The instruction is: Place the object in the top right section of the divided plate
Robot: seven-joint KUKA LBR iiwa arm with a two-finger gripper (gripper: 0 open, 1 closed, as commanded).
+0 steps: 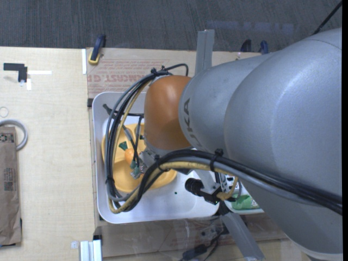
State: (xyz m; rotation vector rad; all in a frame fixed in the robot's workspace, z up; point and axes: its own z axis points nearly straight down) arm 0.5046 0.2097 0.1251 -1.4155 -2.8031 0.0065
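The yellow divided plate lies in the left white bin, mostly covered by my arm. On its visible part sit a small orange object and a green piece just above it. My gripper hangs low over the plate, right beside the orange object, below the orange wrist band. Cables and the wrist hide most of it, and I cannot tell whether it touches the orange object.
Black and yellow cables loop over the plate's left side. A green item lies to the right under the arm. Left of the bin, a brown paper bag lies on the bench, with a yellow-and-blue clamp at the back.
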